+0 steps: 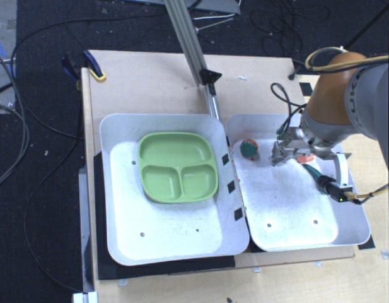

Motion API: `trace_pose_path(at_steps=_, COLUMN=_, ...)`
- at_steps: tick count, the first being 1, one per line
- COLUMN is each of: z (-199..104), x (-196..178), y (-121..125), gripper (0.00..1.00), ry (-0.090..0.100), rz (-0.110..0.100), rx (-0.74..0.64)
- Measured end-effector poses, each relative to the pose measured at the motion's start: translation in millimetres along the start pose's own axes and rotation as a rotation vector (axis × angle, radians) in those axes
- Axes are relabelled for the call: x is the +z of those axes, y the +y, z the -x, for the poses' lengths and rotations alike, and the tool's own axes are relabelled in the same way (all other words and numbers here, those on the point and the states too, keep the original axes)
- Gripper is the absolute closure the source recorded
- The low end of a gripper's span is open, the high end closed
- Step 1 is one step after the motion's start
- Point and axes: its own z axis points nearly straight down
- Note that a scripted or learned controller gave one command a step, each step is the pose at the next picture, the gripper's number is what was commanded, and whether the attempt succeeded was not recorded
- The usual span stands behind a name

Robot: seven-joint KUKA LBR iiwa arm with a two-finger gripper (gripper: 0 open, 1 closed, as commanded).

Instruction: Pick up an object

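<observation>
Small green-red ball [248, 148] in right bin [289, 201], far-left part, just left of gripper [280, 156]. Gripper spread: cannot tell. Ball likely light, firm, prone to roll; grasp across middle.

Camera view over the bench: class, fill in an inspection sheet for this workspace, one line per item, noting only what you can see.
Surface: pale bench bearing a left bin and a right bin, both white, side by side.
Job's things: small green-and-red object in the right bin's far left corner; orange and teal item beside the gripper, partly hidden.
Clutter: green divided plate in the left bin.
Grippers: gripper low over the right bin, apart from the small green-and-red object.
Cables: black cables on the floor left of the bench.
Surroundings: dark floor; metal pole slanting towards the bins; blue-and-yellow clamp at a bench corner.
</observation>
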Motion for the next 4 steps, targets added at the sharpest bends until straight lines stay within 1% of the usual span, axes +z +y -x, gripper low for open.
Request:
trace_pose_path(at_steps=1, z=3.5, x=-62.3, y=-2.5, gripper=1.00, ry=-0.001, rz=0.004, rx=0.000)
trace_pose_path(at_steps=2, z=3.8, x=-116.1, y=-0.8, gripper=1.00, ry=-0.001, rz=0.006, rx=-0.002)
trace_pose_path(at_steps=3, z=-44.4, x=-123.7, y=10.3, gripper=1.00, ry=0.001, rz=0.001, rx=-0.007)
trace_pose_path(at_steps=4, z=-90.7, x=-125.0, y=23.5, gripper=1.00, ry=0.002, rz=0.001, rx=-0.008)
